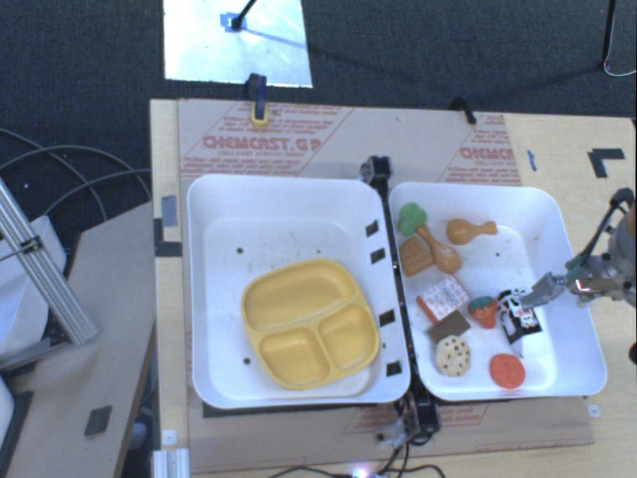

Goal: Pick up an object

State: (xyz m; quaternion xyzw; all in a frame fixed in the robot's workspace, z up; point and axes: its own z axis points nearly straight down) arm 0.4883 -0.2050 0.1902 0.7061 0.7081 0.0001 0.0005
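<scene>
So I'm reaching in from the 3 o'clock side of the desk [328, 132], and my hand [522, 312] is hanging over the right bin [572, 267], toward its 3 o'clock wall. It's sitting right on top of a small black-and-white thing [520, 319], and honestly I can't tell whether my fingers are spread or pinched, or whether they've actually got anything, it's all too small and cluttered there. Just at the 9 o'clock side of my hand there's a little red-orange piece with a teal top [484, 311], basically touching that black-and-white thing. Further toward 9 o'clock a red and white packet [441, 296] is lying on a brown square [450, 325]. At 6 o'clock of my hand a flat red disc [507, 369] is resting near the bin's front wall, with a chocolate chip cookie [453, 355] beside it. Up at the bin's 11 o'clock end I'm seeing a green leafy thing [411, 217], an orange wedge [417, 256] and two drumsticks [470, 231]. The left bin [229, 207] is holding a yellow divided tray [310, 323], well apart from me.
</scene>
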